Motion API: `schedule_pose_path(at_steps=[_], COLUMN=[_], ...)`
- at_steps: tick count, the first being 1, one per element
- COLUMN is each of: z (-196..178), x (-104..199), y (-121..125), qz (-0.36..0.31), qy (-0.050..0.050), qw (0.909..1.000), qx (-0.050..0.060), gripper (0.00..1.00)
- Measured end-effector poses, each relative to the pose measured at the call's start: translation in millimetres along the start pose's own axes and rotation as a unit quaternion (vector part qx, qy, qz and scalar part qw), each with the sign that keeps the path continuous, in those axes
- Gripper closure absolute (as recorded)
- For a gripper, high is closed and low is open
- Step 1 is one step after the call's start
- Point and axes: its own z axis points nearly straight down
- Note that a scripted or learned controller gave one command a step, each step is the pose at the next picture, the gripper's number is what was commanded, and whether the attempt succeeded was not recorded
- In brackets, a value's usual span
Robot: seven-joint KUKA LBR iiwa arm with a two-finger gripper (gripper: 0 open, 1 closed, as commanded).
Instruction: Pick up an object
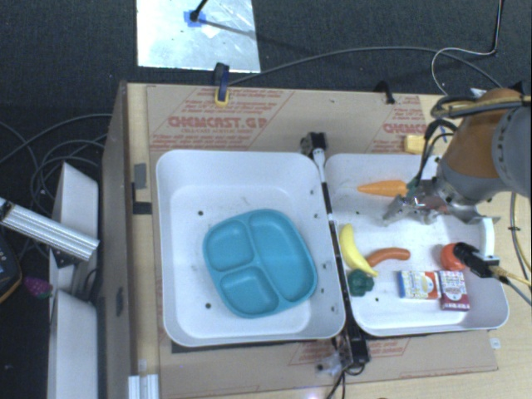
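Bench w/ two bins [249, 169]; gripper [409, 206] mid-right near carrot [382, 188], finger state can't tell. Carrot likely light, stiff, smooth; grip across its mid-body.

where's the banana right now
The banana lies in the right bin, hard against its left wall, with the green toy just below it and the sausage to its right.

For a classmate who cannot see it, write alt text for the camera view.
A grey robot arm's gripper hovers over the right bin near a carrot, banana and sausage. The left bin holds a blue tray.
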Motion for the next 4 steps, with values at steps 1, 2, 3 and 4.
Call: schedule_pose_path(at_steps=[1, 2, 3, 4], z=[-91.4, -9.9, -23.3, -82.1], x=[-31.8, -0.6, -0.8, -36.9], y=[67.2, 70.6, 72.6, 39.4], qz=[-0.001, -0.002, -0.004, 0.0], qy=[-0.001, 0.001, 0.0, -0.001], qw=[1.0, 1.0, 0.9999, 1.0], qx=[-0.003, -0.006, -0.009, -0.002], gripper=[0.0, 0.0, 1.0, 1.0])
